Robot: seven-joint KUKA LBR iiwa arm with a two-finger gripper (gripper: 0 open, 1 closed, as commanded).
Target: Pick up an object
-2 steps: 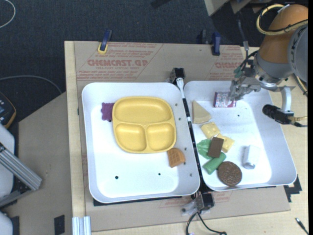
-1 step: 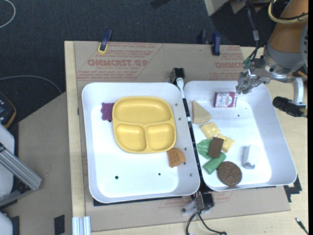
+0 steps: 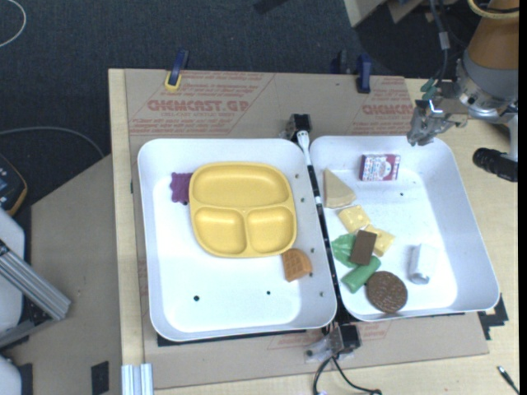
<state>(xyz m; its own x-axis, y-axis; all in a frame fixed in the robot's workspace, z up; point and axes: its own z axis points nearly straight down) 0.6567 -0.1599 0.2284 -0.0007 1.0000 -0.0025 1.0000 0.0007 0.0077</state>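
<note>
While the arm reaches in from the right, its gripper [image 3: 424, 130] hangs over the far right corner of the right bin [image 3: 461, 220], just above the rim, and nothing sits between its tips. How wide it stands cannot be told at this angle; the tips blur into one dark shape.

Nearest to it is the small pink box [image 3: 380, 167], lying flat on the bin floor, a little nearer the camera and toward the left of the gripper, with its long side running roughly left to right. That looks the likeliest thing to pick, since it lies apart from the rest.

Further from the gripper, toward the camera, lie a pale wedge [image 3: 337, 189], yellow pieces [image 3: 356, 218], a brown block [image 3: 363, 247] on a green piece [image 3: 359, 275], a brown disc [image 3: 386, 291] and a small white cylinder [image 3: 418, 262]. These crowd together, so a grasp there looks harder.

The left bin [image 3: 206, 303] holds a yellow divided tray [image 3: 243, 208], well apart from the gripper.
</note>
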